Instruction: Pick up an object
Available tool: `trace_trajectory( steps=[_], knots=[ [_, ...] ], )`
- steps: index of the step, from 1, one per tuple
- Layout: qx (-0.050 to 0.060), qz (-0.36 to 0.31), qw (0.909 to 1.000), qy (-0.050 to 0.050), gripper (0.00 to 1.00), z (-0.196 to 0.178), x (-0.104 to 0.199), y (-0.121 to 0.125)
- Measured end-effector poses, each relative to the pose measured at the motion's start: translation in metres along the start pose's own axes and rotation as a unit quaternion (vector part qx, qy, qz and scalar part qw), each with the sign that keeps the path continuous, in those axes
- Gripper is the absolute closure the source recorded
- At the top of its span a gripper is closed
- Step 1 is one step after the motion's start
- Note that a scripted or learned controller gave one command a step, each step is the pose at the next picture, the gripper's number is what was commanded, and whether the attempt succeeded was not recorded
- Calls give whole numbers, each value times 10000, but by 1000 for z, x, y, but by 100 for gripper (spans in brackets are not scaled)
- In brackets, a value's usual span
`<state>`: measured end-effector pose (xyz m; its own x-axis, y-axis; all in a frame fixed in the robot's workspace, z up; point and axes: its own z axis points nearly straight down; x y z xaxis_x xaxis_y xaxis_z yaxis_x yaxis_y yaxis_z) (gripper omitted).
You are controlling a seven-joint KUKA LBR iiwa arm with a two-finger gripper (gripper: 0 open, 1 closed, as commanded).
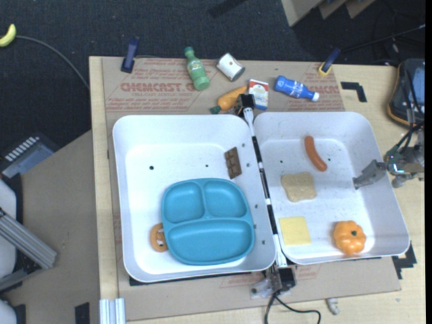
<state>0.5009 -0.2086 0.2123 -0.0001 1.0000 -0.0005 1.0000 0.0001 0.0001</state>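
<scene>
Nearest the camera, a blue divided plate (206,220) fills the 6 o'clock part of the left bin (135,147), with a pretzel (158,237) tucked against its 9 o'clock edge and a small brown chocolate bar (233,162) just off its 1 o'clock corner. At 5 o'clock in the right bin (358,130) sits an orange pumpkin (349,237), a yellow cheese slice (295,231) at its 9 o'clock. A tan bread slice (298,186) lies mid-bin, a sausage (314,153) at its 1 o'clock.

From 3 o'clock the tool (368,174) reaches over the right bin's rim, apart from every item; whether its tips are spread or pressed together I cannot tell.

On the surface (108,113) beyond the bins, at 12 o'clock, lie a green bottle (197,69), a white can (230,67), a carrot (231,99), a small carton (258,94) and a blue bottle (295,88).
</scene>
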Motion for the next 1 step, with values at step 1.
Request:
trace_trajectory(
  steps=[1],
  knots=[
    [-5, -7, 10000, 1, 0, 48, 17, 62]
  ],
)
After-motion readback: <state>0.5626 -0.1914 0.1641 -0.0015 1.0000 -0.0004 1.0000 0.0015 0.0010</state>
